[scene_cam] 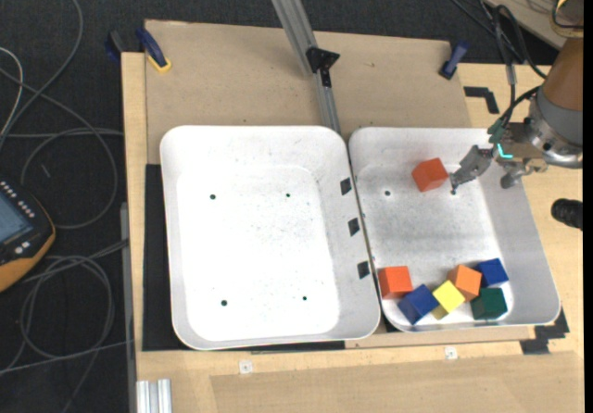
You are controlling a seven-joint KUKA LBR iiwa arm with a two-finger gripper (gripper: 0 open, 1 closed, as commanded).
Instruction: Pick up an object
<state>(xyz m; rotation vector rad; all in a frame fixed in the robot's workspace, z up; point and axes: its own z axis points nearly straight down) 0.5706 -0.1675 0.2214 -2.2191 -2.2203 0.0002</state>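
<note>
Jaws (pixel 482 172) spread wide and holding nothing, over right bin (pixel 519 226), orange block (pixel 429 174) just beside them, more blocks (pixel 448 293) at bin's near edge

Light is even and fairly bright, falling from above, so shadows stay short and soft. The two white bins (pixel 255 147) come close to overexposure yet keep their speckles visible. The dark floor (pixel 65 50) at the frame's left stays dim. Focus is moderately soft throughout, with slight grain and no marked edge distortion.
</note>
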